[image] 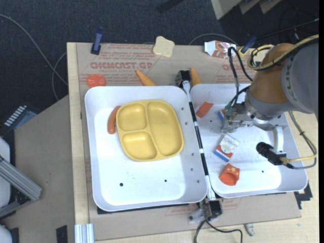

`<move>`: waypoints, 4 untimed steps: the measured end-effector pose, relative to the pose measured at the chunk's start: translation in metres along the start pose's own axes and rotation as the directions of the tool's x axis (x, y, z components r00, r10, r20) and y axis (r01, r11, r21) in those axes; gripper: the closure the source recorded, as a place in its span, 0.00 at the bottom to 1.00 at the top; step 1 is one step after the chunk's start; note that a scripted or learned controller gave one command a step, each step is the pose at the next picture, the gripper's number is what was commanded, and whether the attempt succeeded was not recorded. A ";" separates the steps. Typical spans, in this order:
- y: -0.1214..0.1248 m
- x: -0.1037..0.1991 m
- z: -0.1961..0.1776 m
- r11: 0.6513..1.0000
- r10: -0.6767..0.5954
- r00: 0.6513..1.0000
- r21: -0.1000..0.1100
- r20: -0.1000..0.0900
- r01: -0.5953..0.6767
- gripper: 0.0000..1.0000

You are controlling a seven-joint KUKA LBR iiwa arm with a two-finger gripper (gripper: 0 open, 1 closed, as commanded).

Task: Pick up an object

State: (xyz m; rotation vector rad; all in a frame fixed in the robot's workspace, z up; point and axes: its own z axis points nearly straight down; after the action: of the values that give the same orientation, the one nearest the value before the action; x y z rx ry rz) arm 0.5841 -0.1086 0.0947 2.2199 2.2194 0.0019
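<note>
The small white snack packet (227,147) lies flat in my right bin (263,178), just below my jaws (234,121). It looks light, crinkly and slippery; I would pinch across its narrow sides. How wide my jaws stand, I cannot tell.

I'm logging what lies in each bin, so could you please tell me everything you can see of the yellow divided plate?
The yellow divided plate looks like smooth moulded plastic, a rounded square with a raised rim. Ridges split it into three compartments: two on the side nearer the hot dog and one long one on the other side. It lies flat and right way up in the upper middle of the left bin, turned slightly askew. A red hot dog lies along its left edge, close or touching.
</note>
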 end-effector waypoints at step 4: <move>0.082 -0.037 0.010 1.000 0.000 1.000 0.005 0.000 0.000 0.00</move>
State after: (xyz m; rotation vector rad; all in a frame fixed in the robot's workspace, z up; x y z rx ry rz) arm 0.6663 -0.1456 0.0850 2.2221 2.2223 -0.0029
